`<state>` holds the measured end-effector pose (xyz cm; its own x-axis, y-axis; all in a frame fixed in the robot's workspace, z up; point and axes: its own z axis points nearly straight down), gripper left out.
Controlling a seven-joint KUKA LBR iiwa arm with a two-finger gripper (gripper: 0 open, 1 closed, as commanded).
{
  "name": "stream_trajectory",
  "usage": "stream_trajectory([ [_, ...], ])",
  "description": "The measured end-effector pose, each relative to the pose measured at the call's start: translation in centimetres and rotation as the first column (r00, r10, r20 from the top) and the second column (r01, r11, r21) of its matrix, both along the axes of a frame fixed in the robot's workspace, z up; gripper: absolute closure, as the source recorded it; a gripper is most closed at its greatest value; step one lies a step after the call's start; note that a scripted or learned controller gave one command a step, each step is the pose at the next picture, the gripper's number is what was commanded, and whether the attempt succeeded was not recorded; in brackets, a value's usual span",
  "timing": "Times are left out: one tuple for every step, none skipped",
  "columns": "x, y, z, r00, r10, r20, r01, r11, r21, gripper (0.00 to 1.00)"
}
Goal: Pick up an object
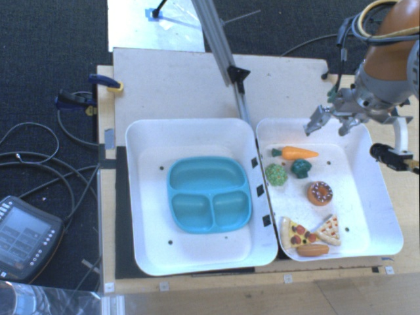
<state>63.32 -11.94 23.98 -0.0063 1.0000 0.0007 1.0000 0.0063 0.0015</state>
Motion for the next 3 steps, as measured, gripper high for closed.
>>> stream_trajectory([
  [0.0,0.0,0.0,1.000,0.000,0.000,0.000,1.000,0.000,0.00],
  [-0.2,0.7,-6.0,1.000,-0.001,-0.005,0.001,1.000,0.000,0.00],
  [0.0,1.1,-12.2,1.000,-0.002,-0.006,0.002,1.000,0.000,0.00],
])
